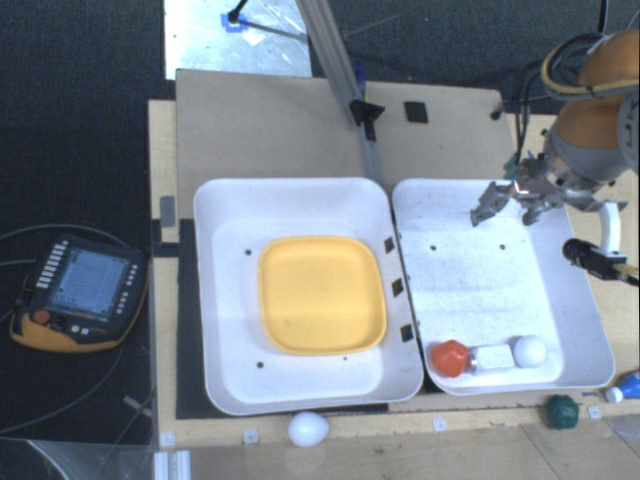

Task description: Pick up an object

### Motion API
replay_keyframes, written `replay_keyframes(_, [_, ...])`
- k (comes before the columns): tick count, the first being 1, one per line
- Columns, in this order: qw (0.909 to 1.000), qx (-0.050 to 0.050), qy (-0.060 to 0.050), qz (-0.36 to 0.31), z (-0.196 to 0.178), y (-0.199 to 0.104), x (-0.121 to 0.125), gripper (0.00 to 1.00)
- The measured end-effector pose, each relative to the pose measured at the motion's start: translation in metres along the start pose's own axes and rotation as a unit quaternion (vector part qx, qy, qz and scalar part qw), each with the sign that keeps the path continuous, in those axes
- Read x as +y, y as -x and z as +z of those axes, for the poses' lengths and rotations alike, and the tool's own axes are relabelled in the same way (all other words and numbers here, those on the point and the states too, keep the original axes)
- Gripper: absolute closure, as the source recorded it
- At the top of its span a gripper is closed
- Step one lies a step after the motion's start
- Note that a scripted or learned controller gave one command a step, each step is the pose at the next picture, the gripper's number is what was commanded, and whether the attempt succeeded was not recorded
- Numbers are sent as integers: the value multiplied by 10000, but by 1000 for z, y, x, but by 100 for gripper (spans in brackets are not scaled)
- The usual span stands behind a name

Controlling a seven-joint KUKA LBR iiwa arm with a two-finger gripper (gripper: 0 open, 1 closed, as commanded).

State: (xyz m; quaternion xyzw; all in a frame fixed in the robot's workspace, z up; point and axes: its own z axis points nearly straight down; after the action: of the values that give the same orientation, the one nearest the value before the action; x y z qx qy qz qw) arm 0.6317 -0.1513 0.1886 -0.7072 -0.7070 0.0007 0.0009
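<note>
Over the right bin point(570, 298), the pincer point(512, 208) hangs spread wide, grasping nothing.

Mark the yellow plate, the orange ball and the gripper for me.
yellow plate point(322, 295), camera view, middle of its flat face
orange ball point(450, 358), camera view, top of the ball
gripper point(510, 211), camera view, midway between its fingertips
</note>
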Motion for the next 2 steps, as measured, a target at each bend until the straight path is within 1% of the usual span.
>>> replay_keyframes(1, [10000, 1, 1, -3, 43, -5, -3, 0])
replay_keyframes(2, [10000, -3, 20, -2, 30, -5, -2, 100])
